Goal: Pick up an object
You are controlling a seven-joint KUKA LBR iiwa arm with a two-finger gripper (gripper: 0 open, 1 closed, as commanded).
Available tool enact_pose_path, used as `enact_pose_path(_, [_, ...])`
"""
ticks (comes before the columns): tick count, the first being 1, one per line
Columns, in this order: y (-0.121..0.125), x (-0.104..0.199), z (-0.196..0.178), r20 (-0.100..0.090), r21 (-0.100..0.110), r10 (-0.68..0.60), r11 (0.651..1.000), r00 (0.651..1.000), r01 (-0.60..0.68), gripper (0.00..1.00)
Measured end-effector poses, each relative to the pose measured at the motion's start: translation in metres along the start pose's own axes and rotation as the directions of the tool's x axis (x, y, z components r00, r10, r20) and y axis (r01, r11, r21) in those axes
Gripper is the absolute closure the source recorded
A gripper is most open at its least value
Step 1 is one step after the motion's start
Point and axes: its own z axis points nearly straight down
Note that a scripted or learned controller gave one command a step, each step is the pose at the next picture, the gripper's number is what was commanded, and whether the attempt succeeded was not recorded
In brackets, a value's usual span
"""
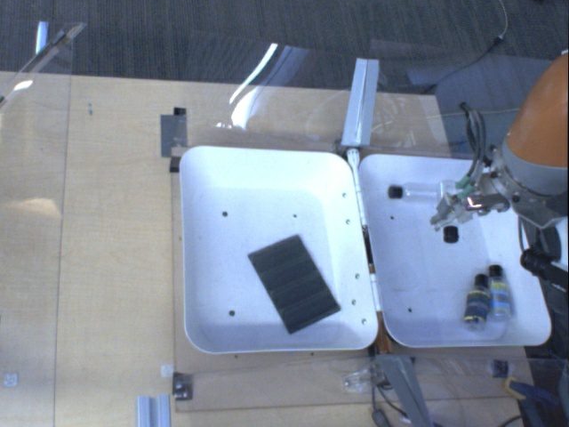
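A clear tube (415,190) with a black cap on its left end lies on its side in the far part of the right bin (418,274), parallel to the far wall. Its right end comes close under the end effector (456,206), which hangs over the same bin, in the far right part. I cannot tell if the two are touching. I also cannot tell how far the end effector is open, or if it has hold of anything.

Just on the near side of the end effector there is a small black round piece (451,234) over the white floor. In the near right corner of this bin are two small bottles (488,297), dark with black caps and some blue and yellow on them. They are side by side and very close together, well apart from the tube.

The left bin (222,185) holds a dark grey ribbed pad (293,283). It is flat and rectangular, turned at a slant, and lies in the near right part of the bin floor.

Both bins stand close beside each other on the wooden table (89,238). The arm (544,123) enters from the right, with its orange band above the right bin's far corner.
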Motion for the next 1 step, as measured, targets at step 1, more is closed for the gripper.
enact_pose_path(1, [0.0943,0.0162,0.0413,-0.003,0.017,0.134,0.991,0.991,-0.134,1.0])
